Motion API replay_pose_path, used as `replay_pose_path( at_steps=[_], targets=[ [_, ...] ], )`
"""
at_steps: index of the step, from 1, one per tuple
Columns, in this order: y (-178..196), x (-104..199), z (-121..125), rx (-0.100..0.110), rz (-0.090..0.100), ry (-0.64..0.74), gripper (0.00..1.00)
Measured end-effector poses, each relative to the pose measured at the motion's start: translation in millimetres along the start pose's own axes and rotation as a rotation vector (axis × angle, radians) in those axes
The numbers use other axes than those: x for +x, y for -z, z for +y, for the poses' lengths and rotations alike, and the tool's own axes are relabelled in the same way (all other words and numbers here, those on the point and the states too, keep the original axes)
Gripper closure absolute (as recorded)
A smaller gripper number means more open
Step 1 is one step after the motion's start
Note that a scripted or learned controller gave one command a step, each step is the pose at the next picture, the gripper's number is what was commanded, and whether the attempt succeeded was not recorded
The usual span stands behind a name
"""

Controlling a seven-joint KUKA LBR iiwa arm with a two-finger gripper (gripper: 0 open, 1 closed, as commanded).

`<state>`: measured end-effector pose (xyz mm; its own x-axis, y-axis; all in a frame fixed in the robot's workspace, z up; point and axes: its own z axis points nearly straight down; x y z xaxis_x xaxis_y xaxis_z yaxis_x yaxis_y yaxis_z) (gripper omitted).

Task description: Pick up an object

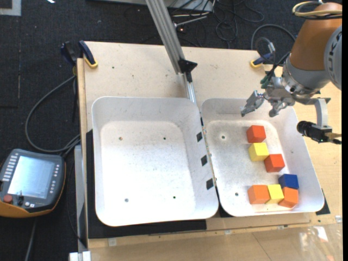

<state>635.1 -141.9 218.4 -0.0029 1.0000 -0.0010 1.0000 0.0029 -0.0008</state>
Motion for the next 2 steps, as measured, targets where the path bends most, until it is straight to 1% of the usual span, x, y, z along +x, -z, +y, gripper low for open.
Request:
replay_pose_path(
  at_steps=[1, 2],
  targets=[
    [-2, 43, -51, 0.003, 0.003, 0.001, 0.00],
    [-78, -49, -87, 0.007, -0.002, -0.011, 0.00]
  ],
)
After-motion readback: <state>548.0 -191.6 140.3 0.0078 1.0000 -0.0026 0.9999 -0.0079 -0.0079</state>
